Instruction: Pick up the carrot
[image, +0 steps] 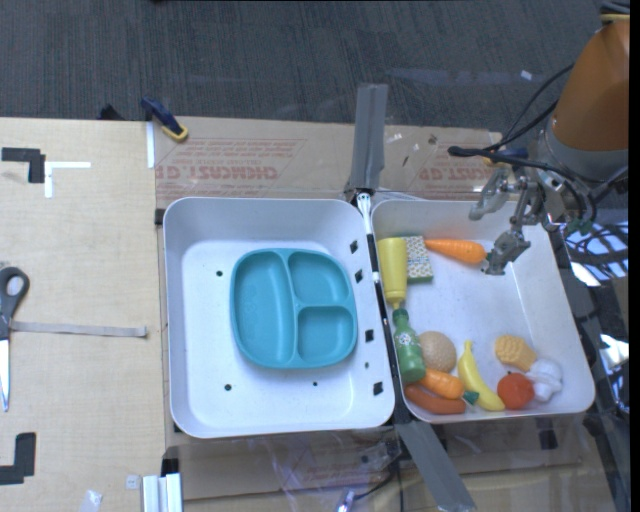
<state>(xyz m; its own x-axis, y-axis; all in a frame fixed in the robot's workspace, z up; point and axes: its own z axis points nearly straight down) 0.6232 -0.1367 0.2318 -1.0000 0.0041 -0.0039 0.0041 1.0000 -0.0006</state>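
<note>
One grey arm reaching from right, tool (503, 250) just beside carrot (455, 250), seemingly above it.

Two bins sit side by side on the desk (80, 300). The left bin (190, 330) holds a divided plate (295, 307). In the right bin (540, 330) the carrot (455, 250) lies near the back wall (just left of the hand (505, 250)), with other toy foods (470, 375) clustered along the front.

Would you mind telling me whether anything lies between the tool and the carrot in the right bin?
Nothing visible does. The tool sits just right of the carrot, with bare bin floor between them. The sponge and yellow bottle lie on the carrot's far, left side.
</note>
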